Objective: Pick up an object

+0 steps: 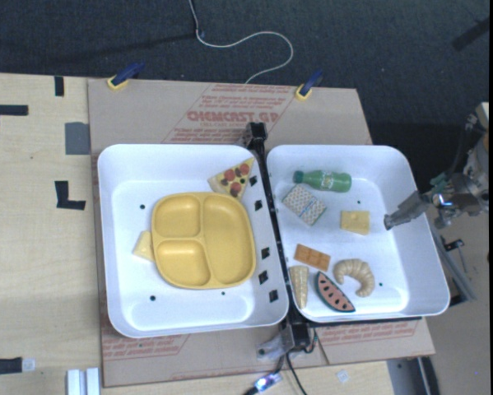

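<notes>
The right bin (415, 262) holds a green bottle (322, 180), a grey patterned packet (304, 204), a yellow cheese block (355, 221), an orange cracker (312, 257), a croissant (355, 275), a watermelon slice (334, 293) and a cone (299, 285). My gripper (394, 218) reaches in over the bin's right rim, its tip just right of the cheese block and apart from it. Nothing hangs from it.
In the left bin (118, 286) lies a yellow divided plate (203, 239), with a pizza slice (234, 179) at its upper right and a yellow wedge (142, 245) tucked under its left edge. A white cable (246, 39) loops behind the bins.
</notes>
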